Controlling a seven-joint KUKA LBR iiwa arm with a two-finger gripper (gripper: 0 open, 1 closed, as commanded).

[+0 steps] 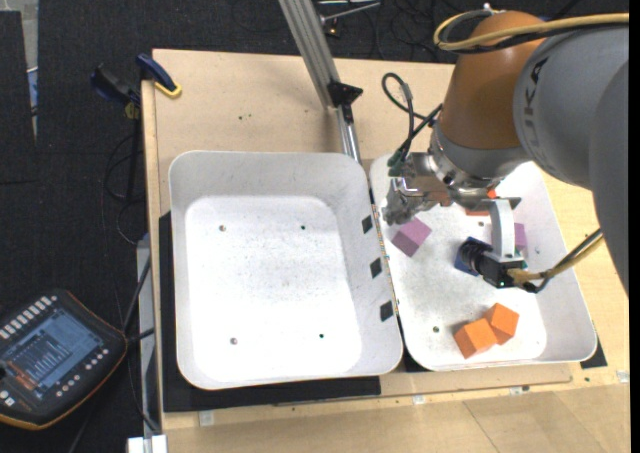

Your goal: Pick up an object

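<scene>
My gripper (403, 203) hangs low over the right-hand bin (432, 313), close to the wall it shares with the left-hand bin (270, 261). On that side I have almost no room: the two rims meet just beside me, with small black tabs (376, 266) set along the seam. The open room lies away from that seam and toward the bin's near rim, where bare white floor stretches out.

Whether my jaws stand apart or together I cannot tell from this slant; my own wrist covers them.

A purple block (411, 237) lies just beside me on the near-rim side, tilted on the floor, apart from the wall. I cannot tell whether I touch it. Farther the same way, near the bin's front corner, two orange blocks (474, 338) (504, 321) sit touching each other, well apart from me. A dark blue piece (466, 255) lies between them and me, partly hidden.

Behind me a slanted metal strut (305, 26) runs down to the bench (250, 101) and ends near the seam, close to my far side. A blue and yellow clamp (150, 76) grips the bench's far corner, past the left-hand bin. A handheld controller (45, 356) lies off the bench; its screen is too small to read.
</scene>
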